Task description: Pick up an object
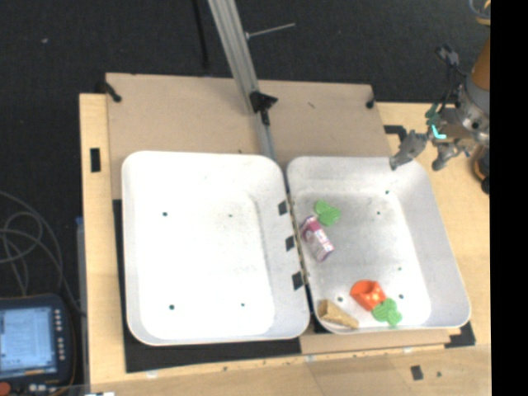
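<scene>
Right bin corner, end effector spread above.

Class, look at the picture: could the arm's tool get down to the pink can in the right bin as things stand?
Probably yes. The pink can lies in the open in the right bin, nothing on top; only a green piece sits close beside it. The tool hangs over the bin's far corner.

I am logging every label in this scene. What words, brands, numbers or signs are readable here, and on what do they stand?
Nothing reads clearly.
Handheld screen at the lower left: lines of text, too small and blurred to read.
Small purple and white packet in the right bin: some print, blurred beyond reading.
No text shows on the other items, the bins or the bench.
</scene>
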Controlling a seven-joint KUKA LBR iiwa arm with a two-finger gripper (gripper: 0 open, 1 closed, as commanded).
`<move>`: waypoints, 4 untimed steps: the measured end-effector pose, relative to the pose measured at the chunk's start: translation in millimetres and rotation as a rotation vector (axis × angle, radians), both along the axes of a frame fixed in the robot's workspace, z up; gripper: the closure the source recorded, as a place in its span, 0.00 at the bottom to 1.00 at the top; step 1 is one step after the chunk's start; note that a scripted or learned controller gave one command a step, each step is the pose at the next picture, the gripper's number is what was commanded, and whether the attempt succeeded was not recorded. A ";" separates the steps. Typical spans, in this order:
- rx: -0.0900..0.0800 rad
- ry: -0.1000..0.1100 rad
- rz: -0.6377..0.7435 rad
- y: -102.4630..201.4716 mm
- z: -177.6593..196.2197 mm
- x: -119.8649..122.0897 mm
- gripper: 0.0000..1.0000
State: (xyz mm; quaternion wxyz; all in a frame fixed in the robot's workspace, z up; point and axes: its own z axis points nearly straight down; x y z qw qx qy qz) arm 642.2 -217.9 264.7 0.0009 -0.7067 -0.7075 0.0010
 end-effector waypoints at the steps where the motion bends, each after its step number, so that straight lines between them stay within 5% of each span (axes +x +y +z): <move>1: -0.003 -0.004 0.003 -0.3 3.2 0.7 0.00; 4: -0.002 0.000 0.002 -9.8 -146.3 7.7 0.00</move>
